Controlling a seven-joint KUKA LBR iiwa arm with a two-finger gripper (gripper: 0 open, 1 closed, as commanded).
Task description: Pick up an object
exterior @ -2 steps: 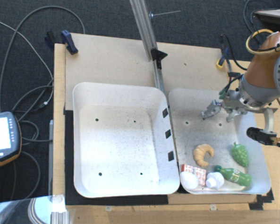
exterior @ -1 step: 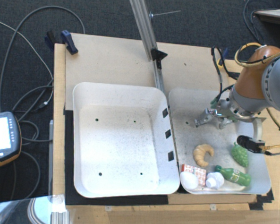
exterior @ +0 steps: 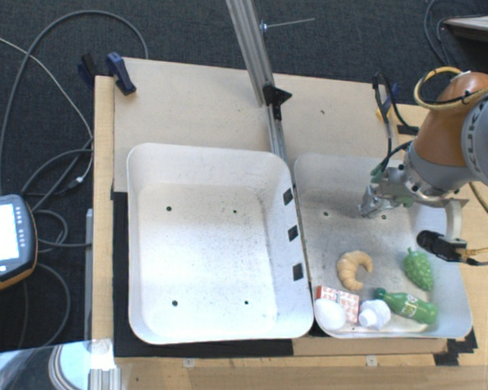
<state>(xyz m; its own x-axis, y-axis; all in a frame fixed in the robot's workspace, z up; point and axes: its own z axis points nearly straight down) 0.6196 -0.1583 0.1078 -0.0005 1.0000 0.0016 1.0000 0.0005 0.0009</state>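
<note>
We see the gripper (exterior: 378,202) low over the right bin (exterior: 335,183), in its bare upper part; whether it is spread or pressed together we cannot tell. The tan, curved toy croissant (exterior: 355,268) lies nearer the bin's front, beside green grapes (exterior: 418,269), a green bottle (exterior: 404,305) and a red-and-white carton (exterior: 337,299).
</note>
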